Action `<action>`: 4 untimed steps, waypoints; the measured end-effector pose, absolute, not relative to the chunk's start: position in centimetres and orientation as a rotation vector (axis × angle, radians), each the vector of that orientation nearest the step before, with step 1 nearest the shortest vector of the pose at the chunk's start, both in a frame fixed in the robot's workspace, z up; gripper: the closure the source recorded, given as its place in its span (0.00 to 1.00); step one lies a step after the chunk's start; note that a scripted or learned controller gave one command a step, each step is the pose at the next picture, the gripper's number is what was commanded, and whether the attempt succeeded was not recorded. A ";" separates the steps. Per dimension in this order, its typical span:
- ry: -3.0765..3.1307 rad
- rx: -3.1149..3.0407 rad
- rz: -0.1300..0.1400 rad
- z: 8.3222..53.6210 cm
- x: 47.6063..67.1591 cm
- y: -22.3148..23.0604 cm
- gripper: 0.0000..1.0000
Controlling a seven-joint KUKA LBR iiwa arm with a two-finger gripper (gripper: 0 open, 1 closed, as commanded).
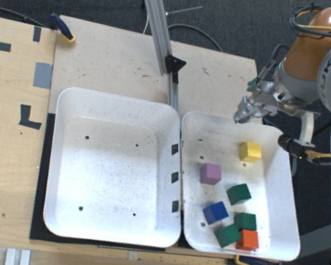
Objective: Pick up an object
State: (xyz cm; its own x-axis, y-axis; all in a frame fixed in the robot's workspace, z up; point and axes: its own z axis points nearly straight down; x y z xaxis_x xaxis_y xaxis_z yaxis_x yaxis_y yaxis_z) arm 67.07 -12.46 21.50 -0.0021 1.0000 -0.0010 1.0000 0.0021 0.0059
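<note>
I see the hand [245, 114] poised over the far rim of the right bin [285, 175], holding nothing; whether it is open or closed I cannot tell. In that bin lie a yellow cube [251, 152], a purple cube [211, 173], a blue cube [215, 212], three green cubes [239, 193] and an orange cube [249, 240]. The left bin [62, 142] sits beside it on the tabletop [1, 131].

Blocks [236, 208] in right bin [285, 175] (clustered near front), pincer [242, 116] above its far rim
</note>
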 end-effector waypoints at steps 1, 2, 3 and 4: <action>2.223 2.219 0.001 22.9 67.1 -12.4 1.00; 2.230 2.217 -0.001 21.9 66.8 -7.1 1.00; 2.231 2.216 0.002 23.1 66.3 -1.8 1.00; 2.232 2.215 0.000 23.9 65.2 4.0 1.00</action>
